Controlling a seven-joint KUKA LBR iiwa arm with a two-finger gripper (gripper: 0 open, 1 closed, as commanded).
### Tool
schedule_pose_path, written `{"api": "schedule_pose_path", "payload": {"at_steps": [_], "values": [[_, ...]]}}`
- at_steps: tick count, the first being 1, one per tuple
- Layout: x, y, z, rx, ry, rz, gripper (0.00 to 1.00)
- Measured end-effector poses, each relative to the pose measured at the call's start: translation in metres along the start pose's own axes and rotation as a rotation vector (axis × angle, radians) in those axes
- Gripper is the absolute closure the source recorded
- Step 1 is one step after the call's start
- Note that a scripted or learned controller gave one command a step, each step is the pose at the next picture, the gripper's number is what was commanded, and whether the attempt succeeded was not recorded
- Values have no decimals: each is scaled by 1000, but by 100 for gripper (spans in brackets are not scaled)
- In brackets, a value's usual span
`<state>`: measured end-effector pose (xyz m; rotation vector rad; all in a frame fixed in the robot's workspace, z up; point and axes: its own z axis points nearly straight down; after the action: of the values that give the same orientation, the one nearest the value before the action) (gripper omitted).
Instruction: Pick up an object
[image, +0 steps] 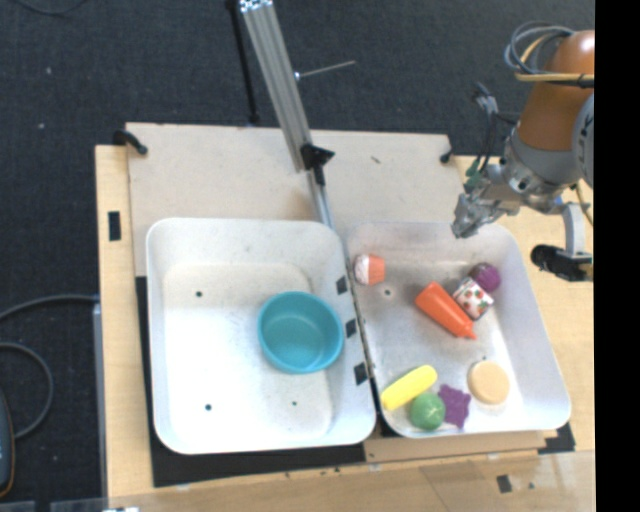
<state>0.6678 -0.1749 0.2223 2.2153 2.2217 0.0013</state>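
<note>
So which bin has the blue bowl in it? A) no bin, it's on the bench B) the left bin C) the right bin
B: the blue bowl sits by itself in the left bin, while the toy foods lie in the right bin.

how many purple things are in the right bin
2: a purple ball near the far right side, and a purple grape bunch at the near edge beside the green ball.

Right bin (535, 330): open floor at centre and twelve o'clock; carrot (444, 309) and patterned cube (473, 298) crowd three o'clock, banana (408, 386) and green ball (427, 411) six o'clock.
</note>
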Motion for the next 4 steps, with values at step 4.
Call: {"api": "schedule_pose_path", "payload": {"at_steps": [4], "values": [[183,-64,-19,3,5,-5,100]]}}
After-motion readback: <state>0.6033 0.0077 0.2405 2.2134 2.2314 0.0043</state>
